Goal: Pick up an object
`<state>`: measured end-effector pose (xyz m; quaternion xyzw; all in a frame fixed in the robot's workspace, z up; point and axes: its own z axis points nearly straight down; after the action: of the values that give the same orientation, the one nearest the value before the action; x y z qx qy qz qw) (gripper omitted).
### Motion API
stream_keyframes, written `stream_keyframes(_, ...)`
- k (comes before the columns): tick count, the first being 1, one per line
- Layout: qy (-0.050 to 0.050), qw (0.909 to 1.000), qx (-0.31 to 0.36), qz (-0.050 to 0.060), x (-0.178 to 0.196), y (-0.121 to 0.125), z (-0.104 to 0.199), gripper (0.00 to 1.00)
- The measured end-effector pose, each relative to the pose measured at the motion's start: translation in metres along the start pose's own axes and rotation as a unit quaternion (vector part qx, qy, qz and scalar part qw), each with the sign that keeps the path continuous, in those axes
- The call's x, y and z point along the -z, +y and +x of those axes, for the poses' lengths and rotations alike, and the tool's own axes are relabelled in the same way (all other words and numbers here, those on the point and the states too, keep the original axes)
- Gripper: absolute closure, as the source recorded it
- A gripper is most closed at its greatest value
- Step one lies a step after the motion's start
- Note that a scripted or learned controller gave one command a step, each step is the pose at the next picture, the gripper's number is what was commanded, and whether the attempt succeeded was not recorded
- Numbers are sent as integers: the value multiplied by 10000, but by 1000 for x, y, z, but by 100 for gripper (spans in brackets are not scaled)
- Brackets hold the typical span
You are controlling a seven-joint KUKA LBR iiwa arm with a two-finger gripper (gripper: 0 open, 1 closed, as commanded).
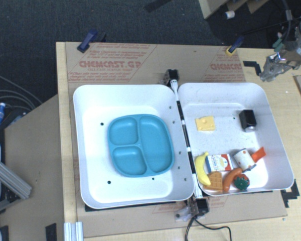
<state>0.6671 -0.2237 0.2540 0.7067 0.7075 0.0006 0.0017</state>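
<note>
The right white bin (271, 109) holds the loose objects. A yellow cheese slice (205, 124) lies near its middle, and a small black block (247, 119) sits to the right of it. At the near edge a banana (202, 168), a red and white carton (219, 162), a white can (243, 158), a tan cracker (215, 181) and a carrot (234, 175) with a green top are bunched together. My gripper (271, 68) hangs beyond the bin's far right corner, over the bench, well away from every object. Nothing is seen in it.
The left white bin (90, 114) carries a blue divided plate (139, 144). A black hinge strip (183, 129) runs between the bins. Blue clips (87, 41) hold the cardboard bench top at the back. Cables and a metal rail lie off the bench to the left.
</note>
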Motion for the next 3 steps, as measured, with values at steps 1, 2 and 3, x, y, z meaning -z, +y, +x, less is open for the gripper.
stream_keyframes(1, -3, 10000, 0, -3, 11, 0, 0, 100)
stream_keyframes(2, 3, 10000, 1, 15, 8, 0, 0, 100)
stream_keyframes(3, -4, 10000, 1, 2, 12, 0, 0, 100)
